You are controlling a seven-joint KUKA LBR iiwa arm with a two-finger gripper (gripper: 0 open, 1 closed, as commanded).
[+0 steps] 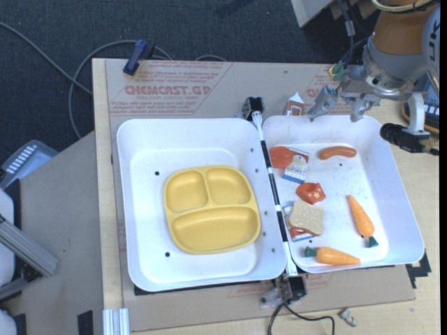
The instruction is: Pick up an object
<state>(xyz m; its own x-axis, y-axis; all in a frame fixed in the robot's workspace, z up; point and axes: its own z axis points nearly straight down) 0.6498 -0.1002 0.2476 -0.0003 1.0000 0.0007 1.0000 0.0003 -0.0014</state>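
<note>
Hovering upper right over the right bin [401, 187], jaws apart and empty; next, descend onto the sausage [337, 152].

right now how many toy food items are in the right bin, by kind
carrots: 2
sausage: 1
strawberry: 1
bread slice: 1
tomato slice: 1
small cartons: 2
total: 8
</note>
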